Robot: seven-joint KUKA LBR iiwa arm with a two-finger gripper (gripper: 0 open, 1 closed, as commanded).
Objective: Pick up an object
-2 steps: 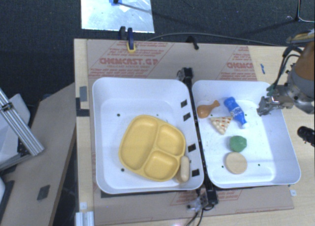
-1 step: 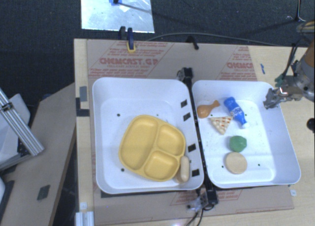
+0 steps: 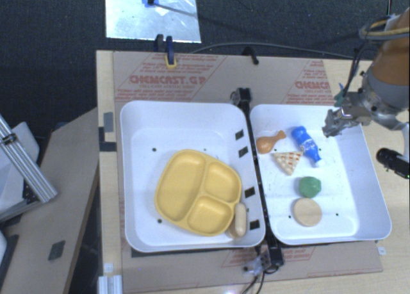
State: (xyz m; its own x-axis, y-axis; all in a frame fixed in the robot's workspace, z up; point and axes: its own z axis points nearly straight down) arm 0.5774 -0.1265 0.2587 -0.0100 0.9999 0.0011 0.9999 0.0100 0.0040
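Right bin holds a blue tube, with a tan disc, green ball, wedge and drumstick nearby. Gripper hovers right of the tube, grip state unclear. Nothing appears picked up yet.

The bench bears two white bins, left bin touching right bin.

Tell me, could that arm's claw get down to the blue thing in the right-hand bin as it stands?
Probably yes. The gripper hangs over the right bin, just right of the blue object. Nothing lies on that object, and the wedge-shaped piece and the drumstick-shaped toy sit on its far side.
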